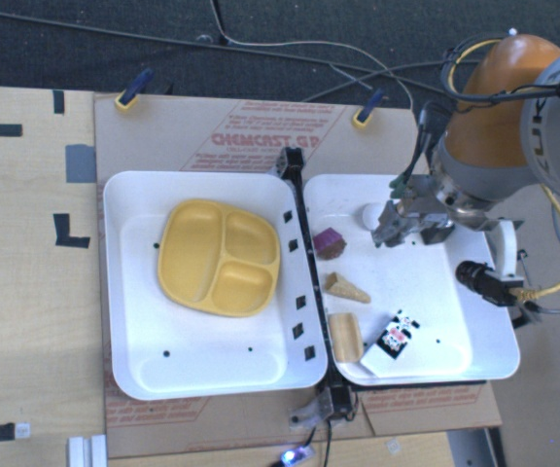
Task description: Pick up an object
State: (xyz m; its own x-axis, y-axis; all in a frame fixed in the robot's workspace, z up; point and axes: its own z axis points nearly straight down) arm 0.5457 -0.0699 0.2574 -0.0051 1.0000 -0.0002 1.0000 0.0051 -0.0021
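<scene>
In the right bin [474, 353] lie a small purple piece [330, 243], a tan wedge [346, 288], a tan block [346, 336] at the front left and a black-and-white patterned piece [395, 336]. A small white object [371, 215] sits just left of my gripper [394, 230], which hangs low over the bin's back half, right of the purple piece. From this angle the fingers look dark and close together, with nothing seen between them.
The left bin [129, 290] holds a yellow divided plate [220, 257]. A black divider with clips [304, 261] runs between the bins. Cables cross the dark floor behind, and yellow clamps [134, 88] pin the cardboard base.
</scene>
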